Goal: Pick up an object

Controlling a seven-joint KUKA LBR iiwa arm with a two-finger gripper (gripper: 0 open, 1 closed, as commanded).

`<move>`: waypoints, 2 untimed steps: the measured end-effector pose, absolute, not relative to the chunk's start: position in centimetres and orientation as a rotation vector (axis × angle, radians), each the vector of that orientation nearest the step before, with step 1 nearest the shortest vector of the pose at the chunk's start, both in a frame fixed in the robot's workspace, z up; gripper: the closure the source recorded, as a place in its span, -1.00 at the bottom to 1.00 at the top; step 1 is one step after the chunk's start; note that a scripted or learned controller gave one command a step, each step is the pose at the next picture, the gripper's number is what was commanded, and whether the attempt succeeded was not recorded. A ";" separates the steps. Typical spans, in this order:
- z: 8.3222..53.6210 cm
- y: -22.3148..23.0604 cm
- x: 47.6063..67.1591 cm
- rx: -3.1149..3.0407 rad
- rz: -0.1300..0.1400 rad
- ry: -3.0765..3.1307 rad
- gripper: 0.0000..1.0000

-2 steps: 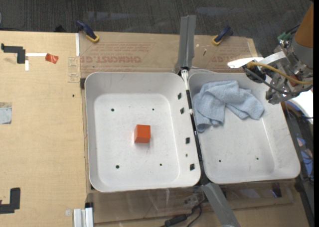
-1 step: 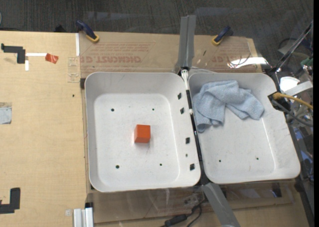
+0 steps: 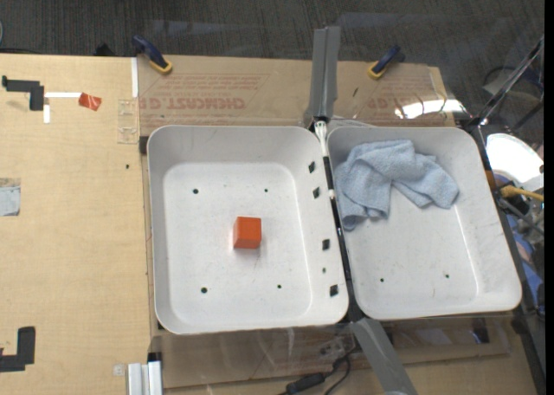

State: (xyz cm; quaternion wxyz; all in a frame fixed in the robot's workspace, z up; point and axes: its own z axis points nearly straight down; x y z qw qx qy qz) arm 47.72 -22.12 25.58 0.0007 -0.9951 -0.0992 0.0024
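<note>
An orange-red cube [image 3: 247, 233] sits on the floor of the left bin [image 3: 173, 298], a little below its middle. A crumpled grey-blue cloth [image 3: 389, 178] lies in the upper left part of the right bin [image 3: 493, 289], against the divider between the bins.
A grey upright post [image 3: 324, 73] stands behind the seam of the two bins. Two clamps [image 3: 152, 53] [image 3: 383, 62] hold the cardboard sheet behind the bins. A wooden board [image 3: 69, 211] lies to the left, with a small red tag [image 3: 89, 101] on it.
</note>
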 end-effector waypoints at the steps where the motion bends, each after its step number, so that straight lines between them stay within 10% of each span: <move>1: 27.3 -22.2 54.4 -3.125 0.007 -0.318 1.00; 2: 29.3 -22.2 59.6 -3.125 0.007 -0.319 1.00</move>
